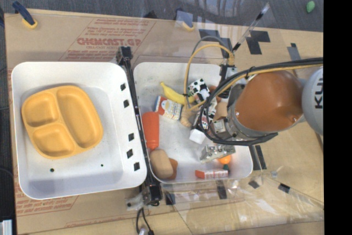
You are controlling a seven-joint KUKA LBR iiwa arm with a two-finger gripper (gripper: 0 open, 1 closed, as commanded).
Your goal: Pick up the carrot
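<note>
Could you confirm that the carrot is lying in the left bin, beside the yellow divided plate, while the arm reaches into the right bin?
Not quite: the camera view shows the carrot in the right bin, along its left wall. The yellow divided plate sits in the left bin, and the arm does reach into the right bin.

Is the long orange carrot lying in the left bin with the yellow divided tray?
No: the long orange carrot lies in the right white bin, along its left wall.
</note>
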